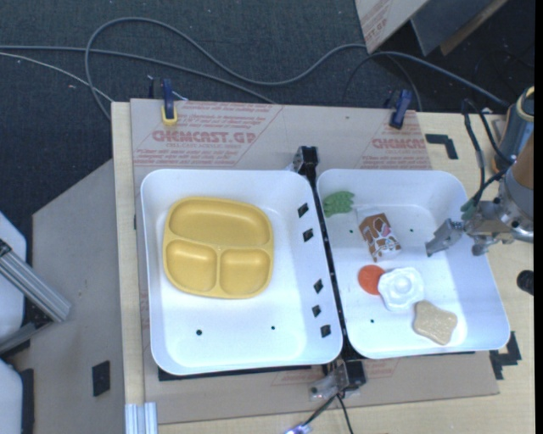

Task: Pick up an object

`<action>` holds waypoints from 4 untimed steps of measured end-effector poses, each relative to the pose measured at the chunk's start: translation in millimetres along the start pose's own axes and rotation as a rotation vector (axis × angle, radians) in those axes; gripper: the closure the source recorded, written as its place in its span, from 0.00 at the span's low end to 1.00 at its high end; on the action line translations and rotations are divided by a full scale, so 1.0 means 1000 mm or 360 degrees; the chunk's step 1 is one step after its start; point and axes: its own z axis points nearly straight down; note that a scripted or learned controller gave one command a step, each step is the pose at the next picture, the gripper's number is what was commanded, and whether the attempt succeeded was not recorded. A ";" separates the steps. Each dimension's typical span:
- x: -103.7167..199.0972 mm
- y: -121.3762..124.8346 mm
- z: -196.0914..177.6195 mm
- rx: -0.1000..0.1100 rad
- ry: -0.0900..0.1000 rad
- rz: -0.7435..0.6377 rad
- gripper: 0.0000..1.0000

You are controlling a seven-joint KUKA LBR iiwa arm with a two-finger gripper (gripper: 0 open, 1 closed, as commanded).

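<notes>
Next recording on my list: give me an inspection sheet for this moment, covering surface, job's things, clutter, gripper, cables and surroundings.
Surface: a bench with printed brown board bears two white bins side by side, the left bin and the right bin.
Job's things: the right bin holds a green piece, a brown-and-white packet, an orange disc touching a white lid, and a tan sponge.
Clutter: a yellow divided plate lies in the left bin.
Gripper: the gripper is over the right bin's right part, nothing between its fingers.
Cables: grey cables run across the dark floor behind the bench.
Surroundings: blue clamps on the board's far edge; cardboard at top.
</notes>
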 end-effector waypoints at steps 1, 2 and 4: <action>0.000 0.003 -0.006 -0.0019 -0.0005 -0.0005 0.00; -0.007 0.009 0.043 -0.0012 -0.0002 -0.0004 0.00; -0.012 0.016 0.103 -0.0017 -0.0004 -0.0005 0.00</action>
